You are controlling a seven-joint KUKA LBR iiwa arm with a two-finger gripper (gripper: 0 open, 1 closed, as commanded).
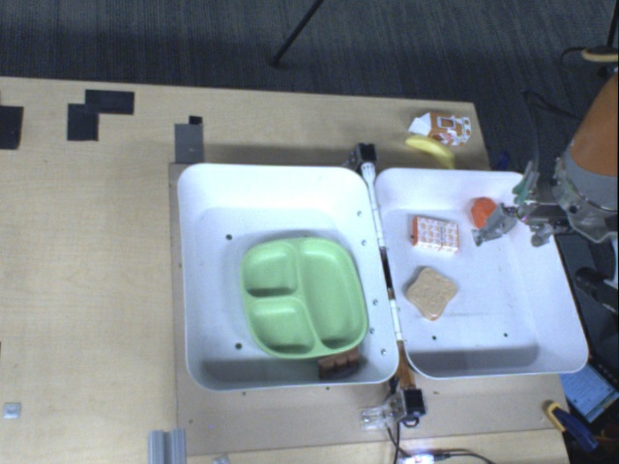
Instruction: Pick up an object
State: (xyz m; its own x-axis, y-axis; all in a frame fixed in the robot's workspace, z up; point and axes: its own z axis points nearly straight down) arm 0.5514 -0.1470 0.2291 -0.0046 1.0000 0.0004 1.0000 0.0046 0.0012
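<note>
Nearest the camera, a green three-compartment plastic plate lies flat in the left white bin, a brown item wedged at its near edge. Beyond the divider, in the right white bin, a tan square sponge-like block and a red-and-white patterned packet lie apart, reachable from above. Farther back, a small orange object sits just beside my gripper. My gripper's opening cannot be judged; nothing is visibly held.
</note>
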